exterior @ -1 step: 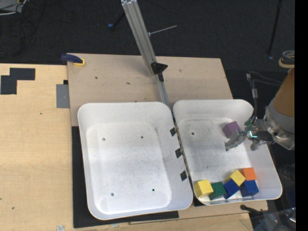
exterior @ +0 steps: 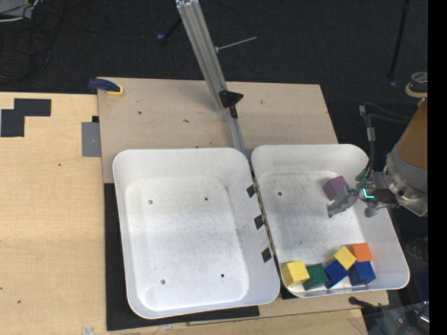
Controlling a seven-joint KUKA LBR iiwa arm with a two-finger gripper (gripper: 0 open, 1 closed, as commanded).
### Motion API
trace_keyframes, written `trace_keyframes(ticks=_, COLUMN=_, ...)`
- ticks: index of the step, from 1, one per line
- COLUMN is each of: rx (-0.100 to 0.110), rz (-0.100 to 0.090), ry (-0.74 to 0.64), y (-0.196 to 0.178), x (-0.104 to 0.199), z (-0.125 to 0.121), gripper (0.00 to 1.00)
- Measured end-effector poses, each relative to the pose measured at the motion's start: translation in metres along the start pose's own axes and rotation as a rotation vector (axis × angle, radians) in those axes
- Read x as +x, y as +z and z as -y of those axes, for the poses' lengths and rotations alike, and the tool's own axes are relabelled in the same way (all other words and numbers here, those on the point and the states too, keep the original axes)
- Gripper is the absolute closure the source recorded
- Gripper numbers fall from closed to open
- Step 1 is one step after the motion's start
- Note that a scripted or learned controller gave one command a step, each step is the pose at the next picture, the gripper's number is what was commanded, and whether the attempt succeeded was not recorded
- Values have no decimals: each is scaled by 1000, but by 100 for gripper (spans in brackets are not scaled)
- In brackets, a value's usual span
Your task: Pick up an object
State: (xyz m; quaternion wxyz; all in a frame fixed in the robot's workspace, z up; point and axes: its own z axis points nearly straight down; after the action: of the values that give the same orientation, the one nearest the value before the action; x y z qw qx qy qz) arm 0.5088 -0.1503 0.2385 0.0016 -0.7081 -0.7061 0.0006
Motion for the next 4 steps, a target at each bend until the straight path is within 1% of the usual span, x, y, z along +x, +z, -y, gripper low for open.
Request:
trace_keyframes(ticks=1, rx=5, rz=-1, ry=-1, y=44, x=3, z=1, gripper=0)
trace_keyframes(ticks=2, rx=7, rz=-2, ry=-1, y=99, x=-3, z=10, gripper=0)
trace_keyframes(ticks=3, rx=-2, rz=-1, ry=-1, y=147, x=-2, z=9, gripper=0)
trace_keyframes(ticks=4, rx=0, rz=-2, ry=7, y=137, x=-3, z=10, gripper=100)
